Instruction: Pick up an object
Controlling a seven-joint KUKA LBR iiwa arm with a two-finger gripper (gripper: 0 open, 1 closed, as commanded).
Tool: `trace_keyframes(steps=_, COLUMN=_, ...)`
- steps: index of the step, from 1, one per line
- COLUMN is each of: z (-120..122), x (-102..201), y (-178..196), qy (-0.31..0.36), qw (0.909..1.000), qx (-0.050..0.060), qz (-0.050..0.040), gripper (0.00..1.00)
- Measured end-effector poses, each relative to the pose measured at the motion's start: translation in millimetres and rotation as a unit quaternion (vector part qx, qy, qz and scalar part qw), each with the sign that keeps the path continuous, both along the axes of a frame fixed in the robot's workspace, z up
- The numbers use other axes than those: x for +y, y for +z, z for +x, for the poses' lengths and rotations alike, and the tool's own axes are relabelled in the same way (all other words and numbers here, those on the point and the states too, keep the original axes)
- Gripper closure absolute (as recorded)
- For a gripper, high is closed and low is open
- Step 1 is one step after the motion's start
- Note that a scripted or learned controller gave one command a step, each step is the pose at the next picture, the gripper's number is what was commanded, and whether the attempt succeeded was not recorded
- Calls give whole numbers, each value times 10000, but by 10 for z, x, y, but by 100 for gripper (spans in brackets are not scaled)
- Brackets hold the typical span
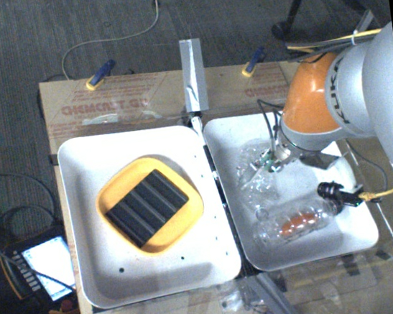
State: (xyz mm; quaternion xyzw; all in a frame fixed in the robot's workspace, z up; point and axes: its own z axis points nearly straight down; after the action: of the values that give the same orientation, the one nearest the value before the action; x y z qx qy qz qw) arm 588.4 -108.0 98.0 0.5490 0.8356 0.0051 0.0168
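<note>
Arm over the right bin [367, 234]
Hand [275, 160], grip unreadable, sits low at center-right among clear plastic items [258, 180], apparently to grasp one.

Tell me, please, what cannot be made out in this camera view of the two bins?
- End effector: the orange band and wrist cover it in the camera view; open or shut is unreadable.
- Clear plastic items in the right bin: transparent against white, outlines blur, count uncertain.
- Orange thing: seen through clear plastic, identity unclear.
- Arm: cut off by the right edge.
</note>
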Motion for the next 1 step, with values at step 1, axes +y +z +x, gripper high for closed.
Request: trace_keyframes(steps=1, z=36, x=-23, y=-7, qy=139, qw=9999, qx=41, qz=12, gripper=0)
